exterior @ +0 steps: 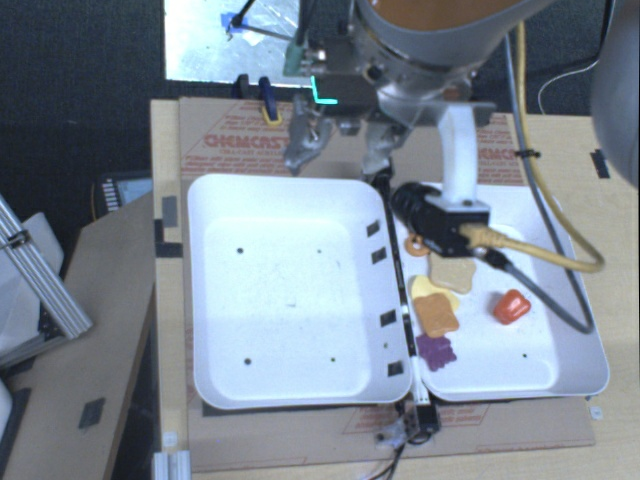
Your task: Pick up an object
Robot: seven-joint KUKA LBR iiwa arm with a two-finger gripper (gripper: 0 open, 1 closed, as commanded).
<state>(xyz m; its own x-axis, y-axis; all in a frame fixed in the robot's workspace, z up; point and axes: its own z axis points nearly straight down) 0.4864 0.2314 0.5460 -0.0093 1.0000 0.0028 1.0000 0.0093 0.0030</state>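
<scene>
Four small objects lie in the right bin (560,368); gripper (337,153), jaws apart and gripping nothing, hangs at the left bin's (215,268) far rim. Descent there risks striking the rim.

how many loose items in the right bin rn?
4 clear: red piece mid-bin, orange piece, purple piece below it, pale piece above. More may hide under the arm.

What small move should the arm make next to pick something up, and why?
Probably shift the hand toward the right bin before lowering. It hangs above the far rim of the left bin, while the pickable pieces, an orange piece, a purple piece and a red piece, all lie in the right bin.
</scene>
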